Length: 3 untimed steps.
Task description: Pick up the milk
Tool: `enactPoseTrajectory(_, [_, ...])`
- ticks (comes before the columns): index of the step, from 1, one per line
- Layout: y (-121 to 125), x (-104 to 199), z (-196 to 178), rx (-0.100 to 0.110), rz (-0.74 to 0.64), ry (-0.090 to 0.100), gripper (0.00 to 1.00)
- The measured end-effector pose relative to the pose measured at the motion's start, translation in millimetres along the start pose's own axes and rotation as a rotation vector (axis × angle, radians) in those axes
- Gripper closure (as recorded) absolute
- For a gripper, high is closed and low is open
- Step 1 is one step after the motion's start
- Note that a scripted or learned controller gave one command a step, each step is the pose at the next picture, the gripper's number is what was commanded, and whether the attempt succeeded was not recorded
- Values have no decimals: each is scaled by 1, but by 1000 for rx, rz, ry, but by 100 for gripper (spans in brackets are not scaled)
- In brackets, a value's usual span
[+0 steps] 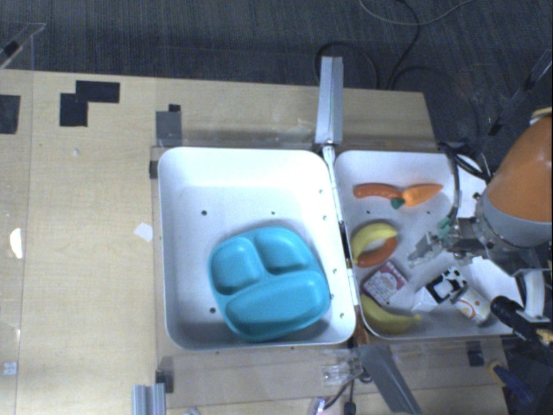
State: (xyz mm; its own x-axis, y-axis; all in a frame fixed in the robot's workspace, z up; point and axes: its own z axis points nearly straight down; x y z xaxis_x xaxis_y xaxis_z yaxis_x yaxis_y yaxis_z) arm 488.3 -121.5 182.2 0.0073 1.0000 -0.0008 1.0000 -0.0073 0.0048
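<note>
My pincer (432,247) hovers mid right bin (346,232); whether it is spread, I cannot tell. The small maroon-and-white milk carton (384,281) lies near the bin's front edge, not yet grasped; descent, grasp and lift remain.

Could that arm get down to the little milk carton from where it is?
Probably yes. The milk carton lies uncovered in the right bin, resting against a banana, and the gripper hangs close beside it.

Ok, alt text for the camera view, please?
The arm reaches into the right bin, gripper above the milk, bananas and carrots. The left bin holds a blue tray.
</note>
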Motion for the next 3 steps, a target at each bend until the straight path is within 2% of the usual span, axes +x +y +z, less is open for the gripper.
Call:
enactPoseTrajectory(1, [0,-29,79,-1,189,0,0])
enactPoseTrajectory(2, [-1,39,37,2,423,1,0])
enactPoseTrajectory(3, [6,13,88,-17,194,8,0])
